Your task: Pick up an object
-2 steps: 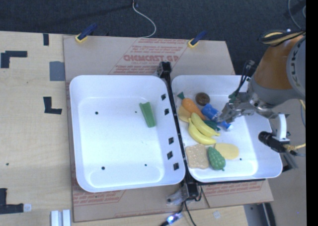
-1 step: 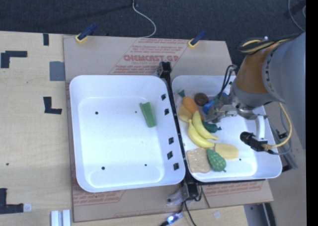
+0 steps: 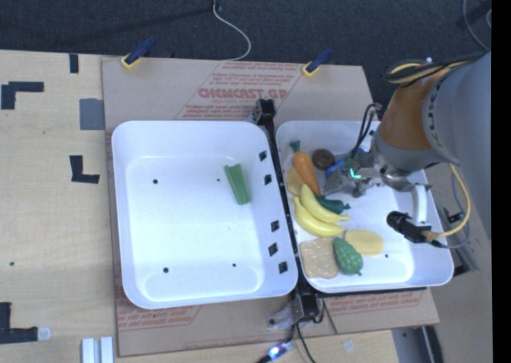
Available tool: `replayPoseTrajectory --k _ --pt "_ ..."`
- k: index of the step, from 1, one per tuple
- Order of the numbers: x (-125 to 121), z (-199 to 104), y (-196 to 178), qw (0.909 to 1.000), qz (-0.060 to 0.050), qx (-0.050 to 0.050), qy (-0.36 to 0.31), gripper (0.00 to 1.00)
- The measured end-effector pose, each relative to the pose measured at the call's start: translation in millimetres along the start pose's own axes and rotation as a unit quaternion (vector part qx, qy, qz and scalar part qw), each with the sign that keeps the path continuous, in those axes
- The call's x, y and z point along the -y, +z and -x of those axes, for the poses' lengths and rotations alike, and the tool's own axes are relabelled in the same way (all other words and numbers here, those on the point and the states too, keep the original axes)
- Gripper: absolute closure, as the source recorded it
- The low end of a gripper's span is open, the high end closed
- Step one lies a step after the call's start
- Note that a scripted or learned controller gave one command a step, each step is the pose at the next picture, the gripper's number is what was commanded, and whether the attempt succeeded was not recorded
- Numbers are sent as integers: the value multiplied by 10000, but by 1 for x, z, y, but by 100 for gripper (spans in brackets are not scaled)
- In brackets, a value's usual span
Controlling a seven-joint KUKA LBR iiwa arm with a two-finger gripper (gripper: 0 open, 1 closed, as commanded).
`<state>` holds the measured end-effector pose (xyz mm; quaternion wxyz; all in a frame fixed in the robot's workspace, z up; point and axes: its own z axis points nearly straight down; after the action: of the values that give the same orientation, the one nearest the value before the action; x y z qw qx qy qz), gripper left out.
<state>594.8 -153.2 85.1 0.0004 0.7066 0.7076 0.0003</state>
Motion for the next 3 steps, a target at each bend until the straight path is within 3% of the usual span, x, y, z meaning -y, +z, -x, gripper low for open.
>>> replayPoseTrajectory --k 1,2,3 --pt "0 0 -10 10000 -5 3 0 100" --pt "1 0 -9 10000 -9 2 0 0" --pt "-20 -55 2 10000 -10 -6 -27 0"
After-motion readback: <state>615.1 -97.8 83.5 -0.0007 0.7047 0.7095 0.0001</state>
